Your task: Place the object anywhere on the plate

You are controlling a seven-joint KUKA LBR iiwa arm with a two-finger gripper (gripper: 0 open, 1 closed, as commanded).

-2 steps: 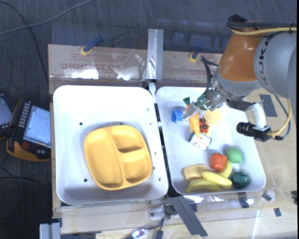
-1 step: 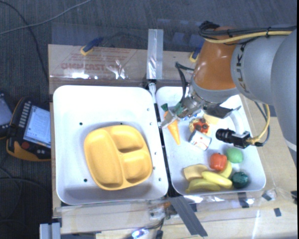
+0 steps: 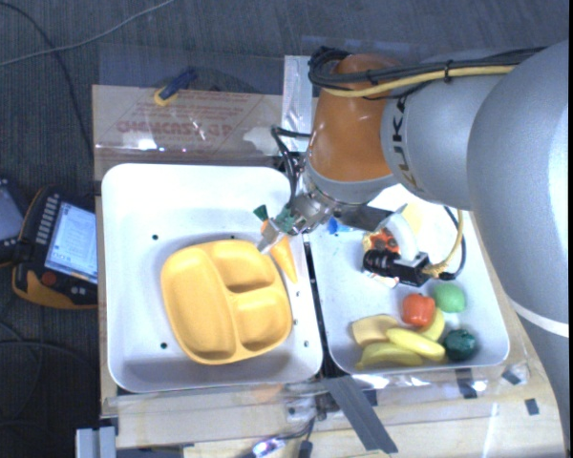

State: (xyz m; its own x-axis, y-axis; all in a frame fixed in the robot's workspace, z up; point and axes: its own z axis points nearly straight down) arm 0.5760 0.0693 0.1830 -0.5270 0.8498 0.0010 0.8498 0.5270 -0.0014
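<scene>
1. Here we are over the two bins: the pincer (image 3: 288, 221) is down at the inner top corner of the left bin (image 3: 134, 256), right by the wall it shares with the right bin (image 3: 349, 284).
2. The object looks to us like a toy carrot (image 3: 286, 259). It sits directly under the pincer tip, orange body slanting down along the upper right rim of the yellow plate (image 3: 210, 337).
3. We cannot tell whether the pincer is apart, together or clamped on the carrot. The wrist covers the tip, so we make no call on a hold.
4. Why there? By our reading, that corner is the shortest way across from the right bin, and the plate's near edge is the first spot that counts as "anywhere on the plate".
5. The risk we see is that the carrot is at the rim, not the middle. Let go here, it could slide into the gap between plate and bin wall.
6. The plate lies flat and at a slant in the left bin, its hollows facing up, ready to catch things.
7. Now the count: two bins, one plate with three compartments, one carrot.
8. The right bin holds one red tomato (image 3: 417, 309), one pale green round fruit (image 3: 449, 299) and one dark green piece (image 3: 459, 343).
9. It also holds yellow bananas (image 3: 406, 343), at least two. They overlap, so we can't fix the number.
10. Those all crowd the bin's near corner, well apart from the carrot.
</scene>
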